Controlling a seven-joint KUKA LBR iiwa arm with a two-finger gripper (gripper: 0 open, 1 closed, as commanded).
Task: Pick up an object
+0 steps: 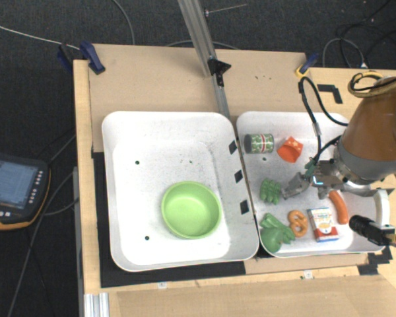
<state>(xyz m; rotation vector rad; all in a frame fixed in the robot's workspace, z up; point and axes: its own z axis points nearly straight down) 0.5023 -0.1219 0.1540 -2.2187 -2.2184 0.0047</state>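
Sitting nearest in the right bin (251, 125) were a small box (323, 224), a pretzel (297, 222) and green toys (276, 230). Above them the tool (296, 187) hung low beside a green block (270, 190); I could not tell how it was set. Farther back lay a can (259, 142) and an orange cup (290, 149). A green bowl (191, 209) sat in the left bin (152, 137).

Arm (376, 134) cut off at right edge; hand (297, 187) fingers unclear.

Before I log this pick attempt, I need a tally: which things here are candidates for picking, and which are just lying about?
Candidates, right bin:
can
orange cup
green toy
green leafy piece
pretzel
small carton
orange sausage-shaped piece
claw nearby

Lying about:
green bowl, left bin
teach pendant
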